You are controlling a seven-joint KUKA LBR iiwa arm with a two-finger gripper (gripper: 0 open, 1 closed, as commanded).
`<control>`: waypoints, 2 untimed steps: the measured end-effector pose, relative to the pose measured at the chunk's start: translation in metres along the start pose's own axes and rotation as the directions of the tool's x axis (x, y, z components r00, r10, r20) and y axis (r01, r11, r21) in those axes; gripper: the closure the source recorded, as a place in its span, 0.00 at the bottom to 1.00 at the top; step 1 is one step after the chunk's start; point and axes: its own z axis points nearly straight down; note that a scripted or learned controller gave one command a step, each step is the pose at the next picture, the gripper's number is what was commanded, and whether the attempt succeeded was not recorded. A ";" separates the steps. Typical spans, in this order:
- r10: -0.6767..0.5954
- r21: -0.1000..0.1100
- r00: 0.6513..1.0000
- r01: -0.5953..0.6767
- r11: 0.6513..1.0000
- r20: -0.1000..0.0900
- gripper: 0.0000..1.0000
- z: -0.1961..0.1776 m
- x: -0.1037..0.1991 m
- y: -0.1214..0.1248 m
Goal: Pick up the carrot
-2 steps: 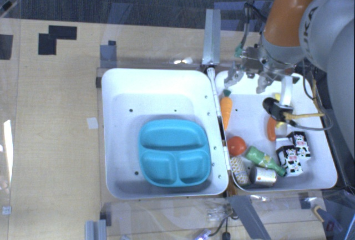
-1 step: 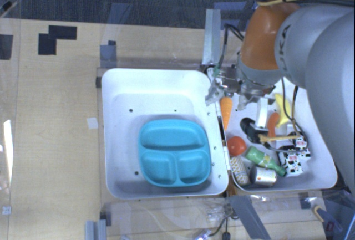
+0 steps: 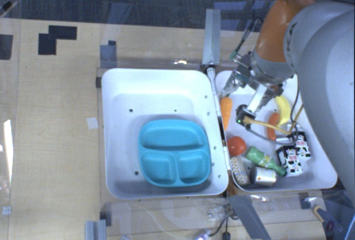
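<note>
Camera view from above has my gripper point(image 3: 250, 89) hanging over the back of the right bin point(image 3: 320, 173), a shallow white tub with rounded corners; I cannot tell whether it is apart or together. The carrot point(image 3: 226, 112), a smooth orange cone with its thick end toward the back, lies along that bin's left wall, just beside my gripper and free of it. Near its narrow tip sits a round, glossy red tomato point(image 3: 237, 146). A curved yellow banana point(image 3: 284, 109) lies further right, and a green bottle point(image 3: 265, 158) lies on its side toward the front. The left bin point(image 3: 117, 122) holds a matte blue tray point(image 3: 175, 153) moulded into three compartments. Both bins rest on the pale wood-grain tabletop point(image 3: 55, 122)
</note>
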 end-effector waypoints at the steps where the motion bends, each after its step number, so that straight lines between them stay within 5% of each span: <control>1: -0.011 -0.002 1.000 0.011 1.000 -0.001 1.00 -0.011 0.002 0.000; 2: 0.137 -0.001 0.991 -0.137 0.991 0.000 1.00 -0.025 -0.043 0.043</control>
